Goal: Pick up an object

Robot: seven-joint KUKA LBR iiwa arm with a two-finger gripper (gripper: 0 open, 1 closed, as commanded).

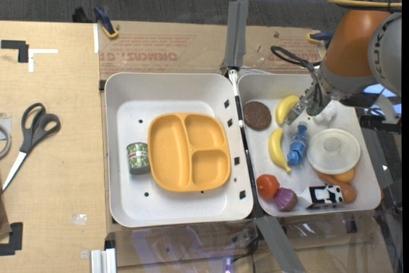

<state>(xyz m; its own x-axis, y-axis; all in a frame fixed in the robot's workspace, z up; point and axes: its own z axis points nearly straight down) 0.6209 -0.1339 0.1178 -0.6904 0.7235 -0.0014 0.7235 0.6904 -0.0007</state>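
In the left bin, a smooth three-compartment orange tray.

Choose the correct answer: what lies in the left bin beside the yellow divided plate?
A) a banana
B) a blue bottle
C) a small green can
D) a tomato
C: the small green can lies just left of the yellow divided plate in the left bin.

A robot lab or test bench, wooden worktop with scissors, cardboard sheet, two white bins side by side — toy food, a yellow divided plate, clamps — grey-and-orange robot arm.
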